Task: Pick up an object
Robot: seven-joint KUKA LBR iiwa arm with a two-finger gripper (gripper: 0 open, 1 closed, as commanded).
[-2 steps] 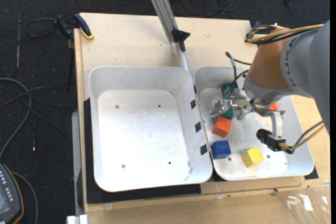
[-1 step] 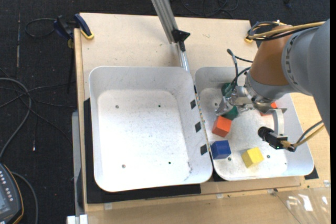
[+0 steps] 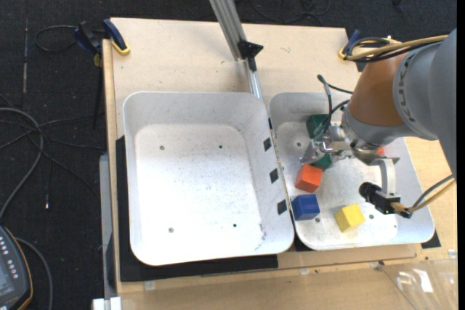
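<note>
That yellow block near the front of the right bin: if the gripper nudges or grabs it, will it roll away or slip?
The yellow block looks cube-like with flat faces, so it would probably slide, not roll. It seems rigid and small, likely light. It lies apart from the blue block, so a nudge may simply shift it across the right bin.

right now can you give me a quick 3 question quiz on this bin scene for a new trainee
1. True or false: the yellow block lies in the left bin.
2. Which block lies nearest the gripper? A) orange block B) blue block C) yellow block
3. Fill in: the green object sits in the ____ bin.

Key: 1. False, it lies in the right bin. 2. A. 3. Right.
</note>
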